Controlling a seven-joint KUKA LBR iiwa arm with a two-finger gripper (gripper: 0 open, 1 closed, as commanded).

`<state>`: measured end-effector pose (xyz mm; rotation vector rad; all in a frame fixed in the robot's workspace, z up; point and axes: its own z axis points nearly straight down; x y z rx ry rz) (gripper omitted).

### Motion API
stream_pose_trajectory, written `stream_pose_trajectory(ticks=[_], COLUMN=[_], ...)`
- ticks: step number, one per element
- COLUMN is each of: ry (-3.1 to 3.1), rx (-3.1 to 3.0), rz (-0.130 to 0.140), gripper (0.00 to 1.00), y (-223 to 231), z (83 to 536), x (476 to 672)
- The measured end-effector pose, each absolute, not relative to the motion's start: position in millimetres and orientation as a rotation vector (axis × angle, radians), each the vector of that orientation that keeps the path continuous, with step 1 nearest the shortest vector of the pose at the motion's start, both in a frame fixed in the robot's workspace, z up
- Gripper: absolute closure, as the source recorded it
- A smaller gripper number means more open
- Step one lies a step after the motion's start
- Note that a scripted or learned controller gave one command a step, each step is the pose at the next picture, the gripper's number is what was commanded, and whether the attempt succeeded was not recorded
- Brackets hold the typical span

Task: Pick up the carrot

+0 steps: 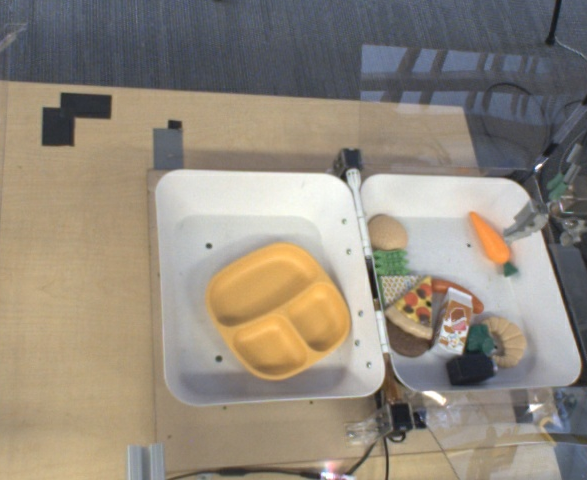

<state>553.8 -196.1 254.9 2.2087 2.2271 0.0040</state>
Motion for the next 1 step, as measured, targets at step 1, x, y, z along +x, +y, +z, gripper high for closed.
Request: stream_pose_trajectory(ticks=[1], ry=[1.998], rx=[2.433], rz=[0.002], gripper=[0.00], y=[-200.5], z=[99.3], x=[616.8])
